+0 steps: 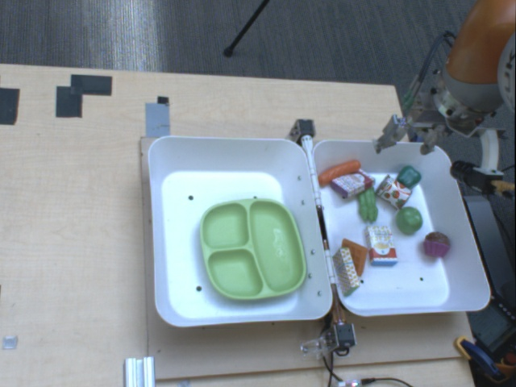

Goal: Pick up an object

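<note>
Seen from above at a slant, a wooden bench [72, 216] carries two shallow white bins side by side. On the left, the left bin [173, 184] holds a light green divided plate [253, 248] with three compartments, lying flat near its middle. Next to it, the right bin [463, 248] holds a scatter of small toy foods: an orange carrot [339, 170] near the top left, a purple-and-white box [351, 185] just below it, a green pepper-like piece [368, 205], a teal block [409, 176], a small printed carton [393, 192], a green ball [409, 219], a purple round piece [436, 245], a white and orange carton [381, 245], and an orange wedge [351, 252] beside a grey ridged piece [347, 272]. At the upper right, the grey arm with its orange band [482, 35] reaches in. Its gripper [409, 135] hangs over the right bin's top edge, fingers apparently spread apart with nothing between them, though they look small and dim.
</note>
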Available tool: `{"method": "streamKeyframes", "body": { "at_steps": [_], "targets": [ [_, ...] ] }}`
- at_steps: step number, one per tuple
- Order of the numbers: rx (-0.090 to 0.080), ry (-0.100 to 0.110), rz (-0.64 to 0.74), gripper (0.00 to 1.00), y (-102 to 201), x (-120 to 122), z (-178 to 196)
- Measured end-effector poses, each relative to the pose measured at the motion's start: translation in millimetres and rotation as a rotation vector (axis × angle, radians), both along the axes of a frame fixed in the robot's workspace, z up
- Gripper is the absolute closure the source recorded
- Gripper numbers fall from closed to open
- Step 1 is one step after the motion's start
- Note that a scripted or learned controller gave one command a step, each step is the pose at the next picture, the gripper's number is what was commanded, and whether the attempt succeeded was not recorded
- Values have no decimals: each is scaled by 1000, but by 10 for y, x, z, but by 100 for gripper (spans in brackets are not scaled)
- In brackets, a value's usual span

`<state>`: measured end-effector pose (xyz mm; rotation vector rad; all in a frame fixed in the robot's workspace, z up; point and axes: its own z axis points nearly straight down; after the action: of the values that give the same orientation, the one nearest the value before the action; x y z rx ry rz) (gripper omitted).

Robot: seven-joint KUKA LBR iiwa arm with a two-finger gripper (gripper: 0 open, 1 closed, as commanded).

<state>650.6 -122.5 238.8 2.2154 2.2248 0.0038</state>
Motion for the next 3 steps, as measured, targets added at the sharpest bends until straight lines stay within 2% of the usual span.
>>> {"method": "streamKeyframes", "body": {
  "at_steps": [1,2,3],
  "targets": [
    [0,1,2,0,62,117,-1536],
    [-1,-2,-3,0,213,-443,-1529],
    [-1,-9,-1,100,220,-422,-1412]
  ]
}}
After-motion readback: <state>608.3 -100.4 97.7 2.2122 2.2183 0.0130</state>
